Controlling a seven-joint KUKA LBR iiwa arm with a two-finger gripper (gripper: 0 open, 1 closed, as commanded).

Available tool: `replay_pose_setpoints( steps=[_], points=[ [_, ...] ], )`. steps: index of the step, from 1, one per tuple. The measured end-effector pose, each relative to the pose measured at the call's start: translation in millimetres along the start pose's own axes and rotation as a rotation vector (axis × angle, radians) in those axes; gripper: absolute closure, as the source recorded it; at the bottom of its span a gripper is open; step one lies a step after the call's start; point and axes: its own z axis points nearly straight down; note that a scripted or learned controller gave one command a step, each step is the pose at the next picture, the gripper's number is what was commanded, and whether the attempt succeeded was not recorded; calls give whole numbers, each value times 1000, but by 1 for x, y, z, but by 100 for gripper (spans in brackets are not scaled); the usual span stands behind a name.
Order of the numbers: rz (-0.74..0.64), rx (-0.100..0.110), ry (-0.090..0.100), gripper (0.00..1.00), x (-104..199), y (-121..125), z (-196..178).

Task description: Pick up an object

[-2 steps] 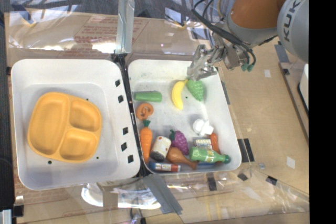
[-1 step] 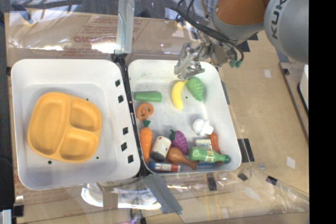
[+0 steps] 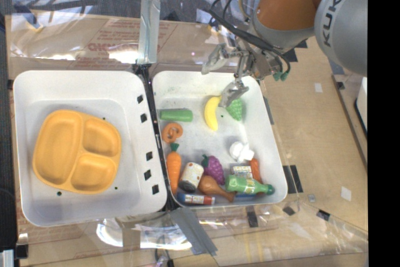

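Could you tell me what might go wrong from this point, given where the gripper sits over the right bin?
1. The gripper hangs between the banana and the green bumpy toy, which lie almost touching; closing there could nudge one aside or catch both.
2. Both sit near the right bin's far wall, so a pushed toy may wedge against it.
3. The dangling cables could snag as the arm lifts.

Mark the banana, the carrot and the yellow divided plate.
banana [image 3: 212, 113]: camera view, mid-body.
carrot [image 3: 173, 167]: camera view, orange body.
yellow divided plate [image 3: 47, 146]: camera view, left compartment.
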Motion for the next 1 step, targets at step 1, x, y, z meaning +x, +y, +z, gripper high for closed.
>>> replay_pose_setpoints(
  steps=[1],
  points=[
    [-162, 0, 1, 0, -10, -25, 164]
  ],
)
